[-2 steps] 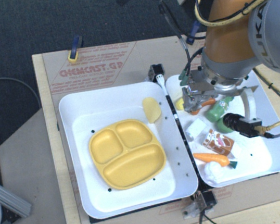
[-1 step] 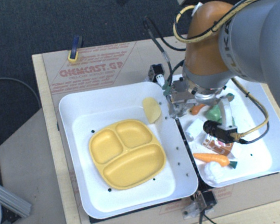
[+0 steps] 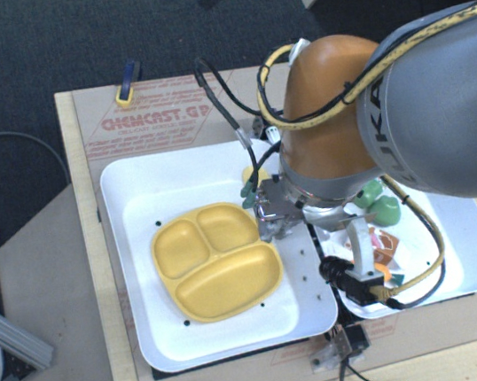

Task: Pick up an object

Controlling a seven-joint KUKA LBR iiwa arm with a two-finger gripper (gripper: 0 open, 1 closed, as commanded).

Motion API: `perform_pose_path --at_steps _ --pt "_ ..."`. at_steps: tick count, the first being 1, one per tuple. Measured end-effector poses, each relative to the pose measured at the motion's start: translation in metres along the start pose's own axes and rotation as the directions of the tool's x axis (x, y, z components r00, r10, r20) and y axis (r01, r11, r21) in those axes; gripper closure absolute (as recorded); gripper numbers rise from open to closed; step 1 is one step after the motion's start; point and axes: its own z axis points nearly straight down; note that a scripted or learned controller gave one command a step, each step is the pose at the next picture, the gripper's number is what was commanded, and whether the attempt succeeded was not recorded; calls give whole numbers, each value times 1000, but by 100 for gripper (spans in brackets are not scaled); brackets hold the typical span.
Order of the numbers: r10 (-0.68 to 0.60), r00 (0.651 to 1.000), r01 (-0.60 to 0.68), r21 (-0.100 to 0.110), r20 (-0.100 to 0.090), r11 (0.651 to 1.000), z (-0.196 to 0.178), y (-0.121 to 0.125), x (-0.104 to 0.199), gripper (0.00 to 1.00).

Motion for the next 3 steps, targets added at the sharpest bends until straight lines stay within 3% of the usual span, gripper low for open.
perform_pose_path --at_steps 1,2,3 --pt "12 1000 -12 1 5 1000 51 35 -32 100" --pt "1 1000 -1 -17 -2 1000 -72 18 20 100" --pt "12 1000 -12 3 5 1000 -16 7 -4 100"
